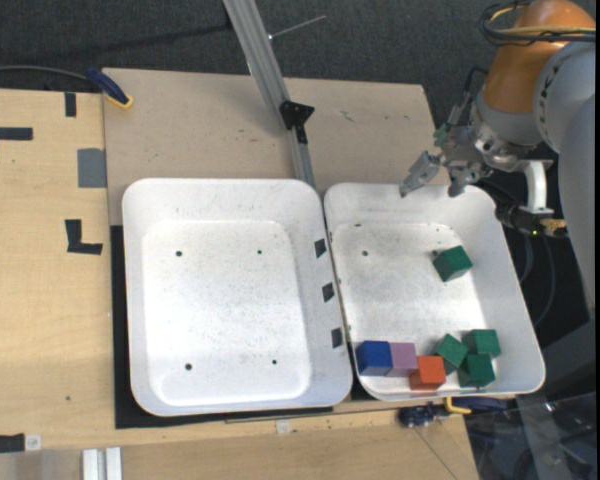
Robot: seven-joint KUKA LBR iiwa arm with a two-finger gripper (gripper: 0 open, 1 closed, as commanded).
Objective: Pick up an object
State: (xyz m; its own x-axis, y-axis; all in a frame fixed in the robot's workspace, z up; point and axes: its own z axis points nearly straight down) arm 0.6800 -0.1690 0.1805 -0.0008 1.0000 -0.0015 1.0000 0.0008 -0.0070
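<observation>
- Camera view: the pincer [436, 179] is hovering over the right bin's [380, 208] far rim, fingers spread and gripping nothing, probably staying high so as to clear the wall.
- A lone green block [452, 263] is lying mid-bin, well apart from the others and easiest to reach.
- Blue [374, 357], purple [403, 357], orange [429, 370] and green blocks [470, 355] are crowding the near edge.

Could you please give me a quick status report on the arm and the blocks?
Gripper open, holding nothing, over right bin's far rim. Lone green block sits apart mid-bin; other blocks clustered at the near edge. Nothing between gripper and the lone block.
</observation>
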